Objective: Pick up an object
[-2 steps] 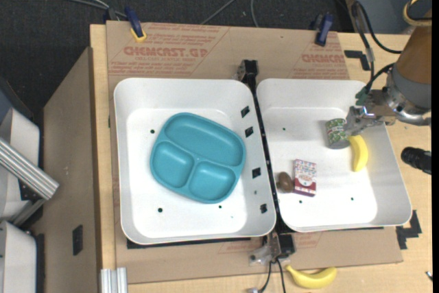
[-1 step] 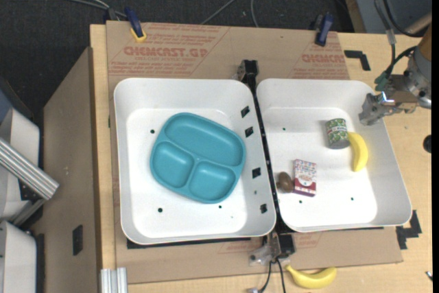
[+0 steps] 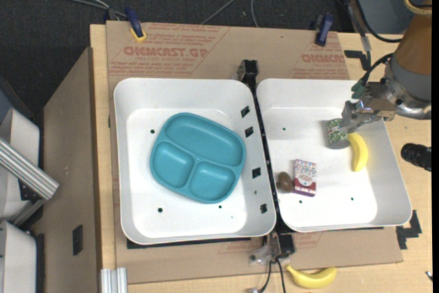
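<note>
My gripper (image 3: 351, 117) hangs over the right bin (image 3: 384, 206), near its upper right part. Just below and left of it lies a small green and grey object (image 3: 335, 134), touching or nearly touching the gripper's tip; whether it is held I cannot tell. A yellow banana (image 3: 359, 151) lies right beside that object. Further toward the front left of the same bin stand a small red and white box (image 3: 304, 177) and a brown lump (image 3: 284, 181).
The left bin (image 3: 130, 168) holds a teal divided plate (image 3: 197, 157). A black divider (image 3: 255, 127) runs between the bins. Another banana (image 3: 314, 276) lies outside the bins at the bench's front edge. Cables and clamps sit along the back.
</note>
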Action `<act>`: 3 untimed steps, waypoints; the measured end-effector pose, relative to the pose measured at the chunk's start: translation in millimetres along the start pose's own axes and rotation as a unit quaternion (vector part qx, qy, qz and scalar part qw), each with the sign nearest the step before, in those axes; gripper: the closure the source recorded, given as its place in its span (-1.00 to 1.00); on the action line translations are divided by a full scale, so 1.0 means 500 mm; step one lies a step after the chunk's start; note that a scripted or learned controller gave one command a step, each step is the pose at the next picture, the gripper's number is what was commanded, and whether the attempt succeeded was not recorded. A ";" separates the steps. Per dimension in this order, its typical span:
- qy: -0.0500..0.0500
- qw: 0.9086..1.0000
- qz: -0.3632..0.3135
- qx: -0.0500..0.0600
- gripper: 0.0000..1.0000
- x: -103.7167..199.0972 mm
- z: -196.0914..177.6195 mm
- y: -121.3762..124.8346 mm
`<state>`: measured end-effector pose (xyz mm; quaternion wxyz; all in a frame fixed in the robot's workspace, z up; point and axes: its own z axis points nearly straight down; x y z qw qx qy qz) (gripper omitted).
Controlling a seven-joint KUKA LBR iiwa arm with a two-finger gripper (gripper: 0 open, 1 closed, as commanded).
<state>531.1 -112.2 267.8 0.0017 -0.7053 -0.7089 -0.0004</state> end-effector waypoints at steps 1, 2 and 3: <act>0.000 1.000 -0.001 0.000 1.00 0.099 -0.006 -0.002; 0.000 1.000 -0.001 0.000 1.00 0.217 -0.008 -0.011; 0.000 1.000 -0.001 0.001 1.00 0.312 0.027 -0.035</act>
